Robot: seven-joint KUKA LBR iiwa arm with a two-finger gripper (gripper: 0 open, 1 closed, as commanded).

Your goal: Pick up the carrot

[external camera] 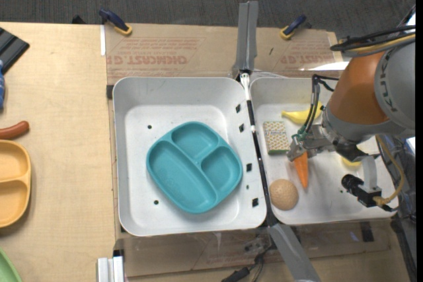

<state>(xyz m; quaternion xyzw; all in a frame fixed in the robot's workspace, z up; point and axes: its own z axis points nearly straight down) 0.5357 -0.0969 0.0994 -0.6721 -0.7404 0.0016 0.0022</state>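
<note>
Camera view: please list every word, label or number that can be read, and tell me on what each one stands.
"CHEMCAST GP", red print, seen upside down, on the brown cardboard sheet behind the left bin.
A second red print of the same kind on the cardboard behind the right bin: glare washes it out, not readable.
I can read no other text in this view.

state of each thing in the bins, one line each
carrot: in right bin, thick end at the tool, tip pointing toward the egg
egg: resting on bin floor, untouched
sponge: lying flat
banana: partly hidden by arm
teal plate: flat in left bin
</note>
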